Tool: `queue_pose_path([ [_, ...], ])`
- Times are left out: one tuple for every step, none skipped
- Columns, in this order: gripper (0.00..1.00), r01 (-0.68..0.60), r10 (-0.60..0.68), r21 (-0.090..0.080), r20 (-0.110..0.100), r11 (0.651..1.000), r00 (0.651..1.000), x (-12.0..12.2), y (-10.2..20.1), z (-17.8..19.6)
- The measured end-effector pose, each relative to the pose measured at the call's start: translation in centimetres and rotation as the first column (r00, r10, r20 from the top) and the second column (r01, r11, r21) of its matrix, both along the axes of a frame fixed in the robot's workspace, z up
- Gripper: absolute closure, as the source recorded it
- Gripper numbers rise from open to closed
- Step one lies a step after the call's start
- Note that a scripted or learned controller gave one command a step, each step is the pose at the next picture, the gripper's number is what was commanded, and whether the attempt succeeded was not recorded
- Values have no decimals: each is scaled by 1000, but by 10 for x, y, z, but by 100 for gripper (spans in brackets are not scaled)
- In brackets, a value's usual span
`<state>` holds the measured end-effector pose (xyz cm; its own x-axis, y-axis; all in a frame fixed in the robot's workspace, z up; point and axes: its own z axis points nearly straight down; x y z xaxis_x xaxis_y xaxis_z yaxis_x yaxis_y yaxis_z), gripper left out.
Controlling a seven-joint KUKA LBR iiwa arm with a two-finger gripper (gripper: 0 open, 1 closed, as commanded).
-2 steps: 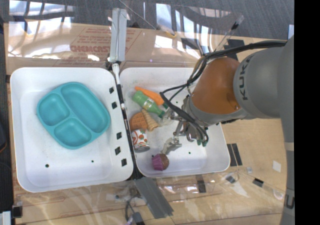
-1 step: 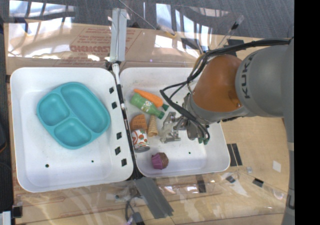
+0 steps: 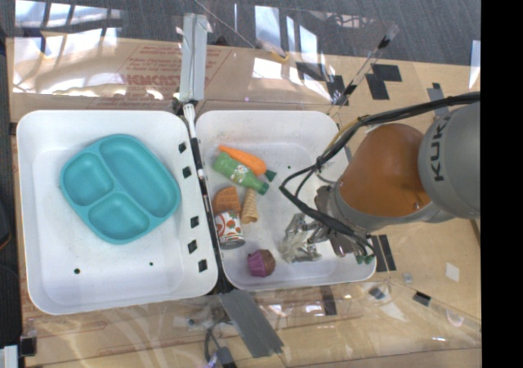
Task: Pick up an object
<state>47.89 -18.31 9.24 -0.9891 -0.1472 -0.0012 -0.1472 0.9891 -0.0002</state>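
Right bin [image 3: 270, 125]: six small items, all on its left half. Carrot [image 3: 242, 159] farthest back, lying at a slant. Green bottle [image 3: 239, 172] just beside it on the near side, roughly parallel, possibly touching. Nearer again, a brown rounded piece [image 3: 228, 197] with a cone [image 3: 249, 208] beside it on the right. A small can [image 3: 230, 230] lies against the divider between the bins. Purple item [image 3: 261, 262] sits nearest the front wall, apart from the rest.

Left bin [image 3: 33, 195]: a teal divided plate [image 3: 119, 186].

Arm comes in from the right, orange band over the right bin's right side. Gripper [image 3: 301, 245] is low over the bin floor, right of the cone and just right of the purple item. Metal parts are glare and clutter from this angle; cannot tell whether it is apart or together, and nothing is visibly in it.

No target is named. Judging by position, the purple item is closest to the gripper and looks the likeliest pick.

Risks, as judged:
- Descent onto bare floor between the items, closing on nothing.
- Purple item is small and close to the front wall; a nudge could push it against the wall, leaving little room for a grasp.
- Carrot and bottle lie so close that a grab there may catch both or squeeze one out.
- Can may roll off toward the divider if touched.
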Motion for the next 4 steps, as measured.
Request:
queue_pose_path([
  [100, -248, 248, 1, 2, 969, 969, 59, 45, 0],
  [100, -444, 444, -3, 5, 896, 896, 180, 28, 2],
  [100, -445, 445, -6, 10, 896, 895, 182, 28, 14],
  [100, -463, 463, -1, 2, 886, 886, 179, 89, 2],
])
